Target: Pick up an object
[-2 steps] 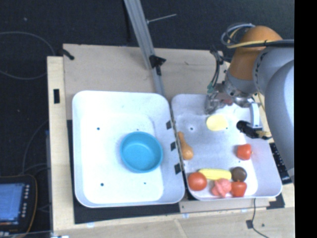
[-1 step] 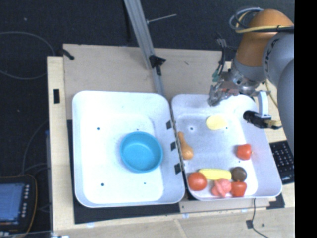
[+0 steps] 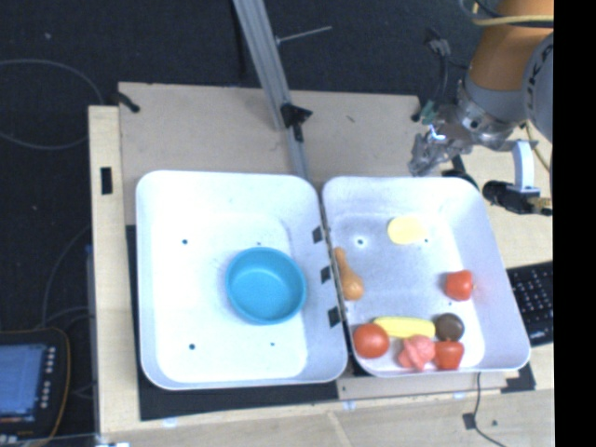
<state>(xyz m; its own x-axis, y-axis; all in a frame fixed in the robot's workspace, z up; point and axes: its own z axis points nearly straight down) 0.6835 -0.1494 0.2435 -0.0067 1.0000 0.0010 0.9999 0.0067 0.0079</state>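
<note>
My gripper hangs above the far edge of the right bin, below the orange-banded wrist at the upper right. Nothing shows between its tips. In the right bin lie a pale yellow disc, an orange carrot-like piece by the left wall, a red tomato near the right wall, and a cluster at the front: a red ball, a yellow banana, a pink piece, a dark brown ball and a small red piece.
The left bin holds a blue bowl. A slanted metal pole rises behind the bins. A black keyboard sits to the right, a small screen at the lower left.
</note>
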